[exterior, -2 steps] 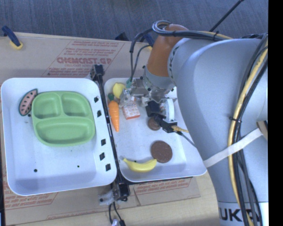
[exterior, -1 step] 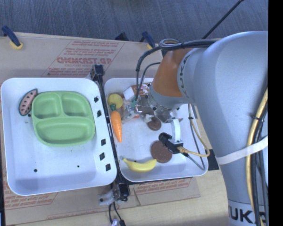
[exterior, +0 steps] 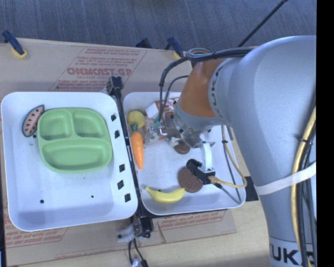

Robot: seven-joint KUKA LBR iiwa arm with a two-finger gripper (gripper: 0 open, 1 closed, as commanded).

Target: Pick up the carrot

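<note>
Grey ribbed carpet surrounds the worktop [exterior: 55, 60], which is covered in printed brown cardboard and carries two shallow white bins side by side.

**Layout.** I see the left bin [exterior: 16, 199] holding a green compartment plate [exterior: 75, 139] of smooth moulded plastic, with a watermelon slice [exterior: 32, 120] just beside its upper left corner. The right bin [exterior: 167, 207] holds the carrot [exterior: 137, 149], a tapered orange cone lying lengthwise against the bin's left wall, thick end uppermost. A lemon [exterior: 136, 118], round and yellow, sits just above it. A curved banana [exterior: 166, 194] lies near the bottom wall, with a flat brown disc [exterior: 189, 180] beside it.

**Arm status.** The pincer [exterior: 168, 128] hangs over the upper middle of the right bin, to the right of the carrot and apart from it. Its state I cannot tell; the wrist masks it.

**Step in hand.** I judge this as approach: the carrot is not yet grasped.

**Next move.** Shift left over the carrot, align across its narrow width, then descend. The adjacent wall leaves little clearance, and the smooth taper may slip.
</note>
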